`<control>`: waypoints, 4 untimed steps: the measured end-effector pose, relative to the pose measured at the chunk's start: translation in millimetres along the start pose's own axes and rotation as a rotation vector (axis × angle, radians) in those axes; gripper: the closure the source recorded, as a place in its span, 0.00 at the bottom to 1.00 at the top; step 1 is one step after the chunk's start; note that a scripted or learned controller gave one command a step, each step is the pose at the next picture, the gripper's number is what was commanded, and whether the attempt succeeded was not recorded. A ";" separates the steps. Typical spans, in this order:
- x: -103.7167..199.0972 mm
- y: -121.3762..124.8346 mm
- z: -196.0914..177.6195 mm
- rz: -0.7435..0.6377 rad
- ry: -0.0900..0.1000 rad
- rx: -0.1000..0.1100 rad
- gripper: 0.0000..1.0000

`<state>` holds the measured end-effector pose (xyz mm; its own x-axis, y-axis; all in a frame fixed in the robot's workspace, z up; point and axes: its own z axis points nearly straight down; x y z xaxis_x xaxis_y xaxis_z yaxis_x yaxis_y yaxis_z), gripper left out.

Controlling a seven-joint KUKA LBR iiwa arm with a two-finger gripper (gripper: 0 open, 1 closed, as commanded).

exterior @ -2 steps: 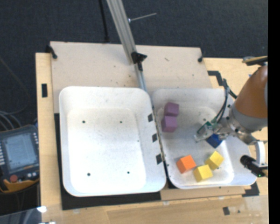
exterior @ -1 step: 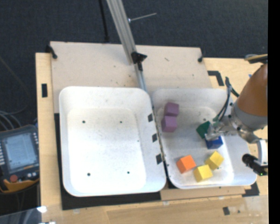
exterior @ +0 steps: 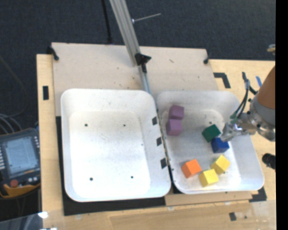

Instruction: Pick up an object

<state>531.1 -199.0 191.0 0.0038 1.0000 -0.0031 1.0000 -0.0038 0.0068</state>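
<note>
Slanted aluminium rail [exterior: 126,25] above bench; pendant [exterior: 17,158] (screen lit) far left.

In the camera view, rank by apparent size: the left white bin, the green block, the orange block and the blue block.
1. Left white plastic bin
2. Green cube block, orange cube block and blue cube block: about alike; the blue one is partly covered by the pincer, so unranked.

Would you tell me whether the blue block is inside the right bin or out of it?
Inside: the blue block lies on the right bin floor, beside the green block, with the gripper at it.
</note>
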 end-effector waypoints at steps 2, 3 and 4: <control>52.8 -0.2 -30.4 -0.012 0.005 0.004 1.00; 108.1 -8.7 -24.8 -0.011 0.004 0.006 1.00; 159.5 -6.1 -38.2 -0.012 0.005 0.003 1.00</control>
<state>525.3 -39.3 228.7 -0.0085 1.0000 0.0016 1.0000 0.0085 0.0041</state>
